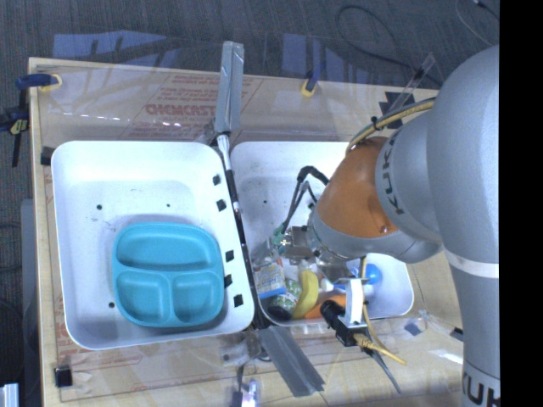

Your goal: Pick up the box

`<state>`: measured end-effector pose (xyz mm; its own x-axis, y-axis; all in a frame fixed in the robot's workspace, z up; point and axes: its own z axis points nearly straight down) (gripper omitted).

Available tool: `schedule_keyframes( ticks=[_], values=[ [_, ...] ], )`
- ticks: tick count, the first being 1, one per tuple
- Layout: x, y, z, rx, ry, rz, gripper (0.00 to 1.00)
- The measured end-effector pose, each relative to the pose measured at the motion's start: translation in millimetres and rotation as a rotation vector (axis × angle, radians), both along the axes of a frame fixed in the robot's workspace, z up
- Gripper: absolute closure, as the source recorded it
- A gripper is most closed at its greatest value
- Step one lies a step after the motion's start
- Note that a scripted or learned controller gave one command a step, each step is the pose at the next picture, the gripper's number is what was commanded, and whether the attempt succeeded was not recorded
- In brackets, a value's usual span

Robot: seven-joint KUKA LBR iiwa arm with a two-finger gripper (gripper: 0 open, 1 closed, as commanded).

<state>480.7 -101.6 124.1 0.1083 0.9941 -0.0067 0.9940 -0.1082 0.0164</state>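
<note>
The left bin (76,227) holds a blue tray (170,272) with three compartments, lying flat toward the near side and a little right of the bin's middle. A grey divider (229,83) runs down between the two bins from the far edge of the bench (127,91), and black clips dot the shared rim. The right bin (263,176) is bare white at its far side; its clutter sits packed into the near-left corner. There a small box (270,276) with a pale, printed face lies tilted against the bin's left wall, just left of a yellow banana (309,293), with something green (288,299) tucked between them and an orange item (316,309) beneath the banana. A blue and white object (371,274) lies further right, partly hidden. The arm (441,185) reaches in from the right, its orange band (356,197) over the bin, and the gripper (299,246) hangs above the clutter — just up and right of the box, close to it, whether touching I cannot tell. Whether the gripper is released or clenched cannot be told; the wrist hides that.
</note>
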Motion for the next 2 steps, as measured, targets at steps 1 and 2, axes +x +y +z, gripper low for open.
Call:
schedule_keyframes(
  ticks=[1,2],
  values=[
    [0.4,-5.2,-26.2,-0.008,-0.005,-0.021,0.00],
    [-0.9,-1.3,-18.6,0.003,0.007,-0.011,1.00]
  ],
)
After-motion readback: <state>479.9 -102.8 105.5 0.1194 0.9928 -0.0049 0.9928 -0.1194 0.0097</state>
